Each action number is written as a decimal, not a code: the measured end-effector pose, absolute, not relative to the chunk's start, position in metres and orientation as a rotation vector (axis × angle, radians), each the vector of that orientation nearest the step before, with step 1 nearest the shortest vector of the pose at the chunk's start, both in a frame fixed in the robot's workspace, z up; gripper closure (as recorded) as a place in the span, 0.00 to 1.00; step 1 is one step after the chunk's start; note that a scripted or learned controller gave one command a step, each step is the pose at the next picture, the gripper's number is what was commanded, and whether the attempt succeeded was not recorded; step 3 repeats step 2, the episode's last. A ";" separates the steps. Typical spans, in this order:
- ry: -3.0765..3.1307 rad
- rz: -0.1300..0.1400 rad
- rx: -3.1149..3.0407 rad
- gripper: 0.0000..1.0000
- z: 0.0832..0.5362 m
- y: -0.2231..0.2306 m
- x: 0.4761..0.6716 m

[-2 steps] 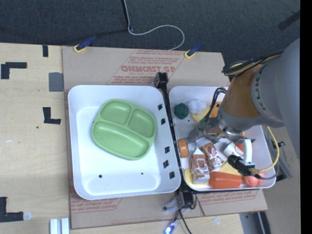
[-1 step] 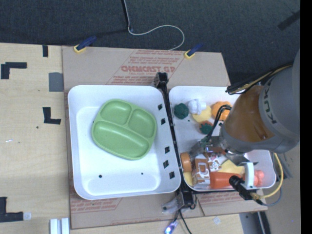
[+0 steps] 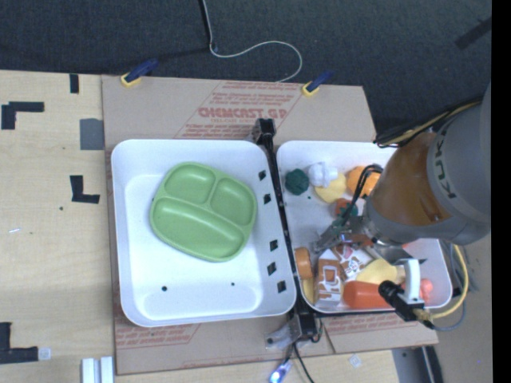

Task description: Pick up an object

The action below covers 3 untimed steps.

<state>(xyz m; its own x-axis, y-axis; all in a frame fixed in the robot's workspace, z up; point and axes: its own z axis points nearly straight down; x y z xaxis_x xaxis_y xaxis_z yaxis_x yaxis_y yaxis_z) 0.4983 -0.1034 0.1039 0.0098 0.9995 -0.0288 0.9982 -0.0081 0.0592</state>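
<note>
Where cardboard (image 3: 239,110) shows, red "CHEMCAST GP" reads.

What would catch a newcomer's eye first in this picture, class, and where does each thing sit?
The green divided plate stands out first, lying alone in the left white bin. Next comes the grey arm with its orange band, reaching in from the right over the right bin, which is crowded with small items: a dark green ball near its upper left corner, and an orange-red bottle near its front edge.
</note>
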 end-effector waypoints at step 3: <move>2.230 -0.001 2.218 1.00 0.240 -0.003 0.514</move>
